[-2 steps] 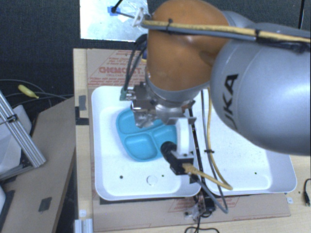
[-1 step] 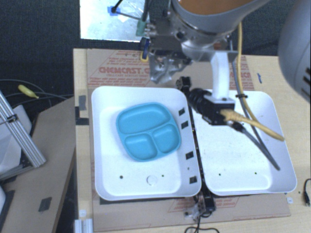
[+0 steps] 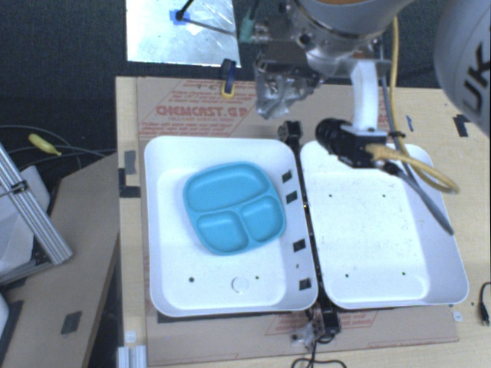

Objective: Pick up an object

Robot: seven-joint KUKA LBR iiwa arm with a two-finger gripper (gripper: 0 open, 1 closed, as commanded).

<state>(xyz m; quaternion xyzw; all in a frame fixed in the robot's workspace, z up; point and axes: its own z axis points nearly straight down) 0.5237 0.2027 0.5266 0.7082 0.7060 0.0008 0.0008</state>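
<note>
The blue divided tray lies flat in the left bin, left of centre frame. The right bin sits beside it. The gripper hangs at upper centre, behind both bins. Risk: the tray's low, wide rim may slip from a pinch. Motion blur obscures the gripper, so jaw state cannot be told.

Two white bins sit on cardboard.
</note>
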